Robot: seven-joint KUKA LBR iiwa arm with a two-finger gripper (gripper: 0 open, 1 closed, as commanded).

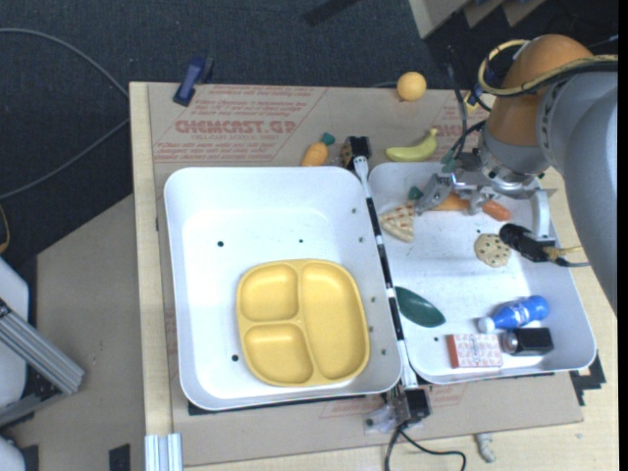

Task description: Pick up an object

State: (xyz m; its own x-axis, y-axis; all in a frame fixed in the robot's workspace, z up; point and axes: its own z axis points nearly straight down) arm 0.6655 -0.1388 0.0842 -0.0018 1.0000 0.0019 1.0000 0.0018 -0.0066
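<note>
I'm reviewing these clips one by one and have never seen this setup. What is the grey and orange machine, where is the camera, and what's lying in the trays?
It is one robot arm, grey with an orange band, reaching in from the right. One fixed camera looks down on the bench at a slant. Its gripper hangs low over the far end of the right bin, which holds a pizza slice toy, a cookie, a dark green leaf, a blue bottle, a small red-and-white box and a black object. The left bin holds a yellow divided plate. A toy banana lies on the bench behind the bins. I cannot tell whether anything is held.
</note>
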